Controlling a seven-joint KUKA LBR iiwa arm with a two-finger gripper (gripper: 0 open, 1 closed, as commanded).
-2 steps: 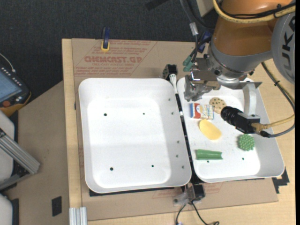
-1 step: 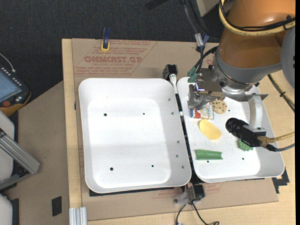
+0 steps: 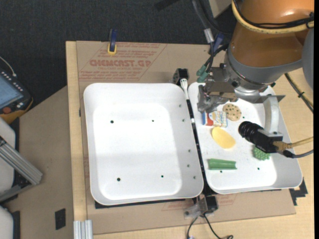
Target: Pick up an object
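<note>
Several small things lie in the right white bin point(image 3: 289, 176), ready for picking. Nearest is a flat green bar point(image 3: 221, 164), then a yellow oval piece point(image 3: 224, 138), then a round brown cookie point(image 3: 232, 112). The grey gripper point(image 3: 204, 105) hangs low just beside a small red and blue packet point(image 3: 216, 118), likely its target. I cannot tell its grip.

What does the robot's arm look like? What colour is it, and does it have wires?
The arm is fat and round, with a shiny orange band and grey below it. At its end sits a small grey metal gripper with two thin fingers. Black cables run along the arm, and small blue and green plugs sit by the wrist.
</note>
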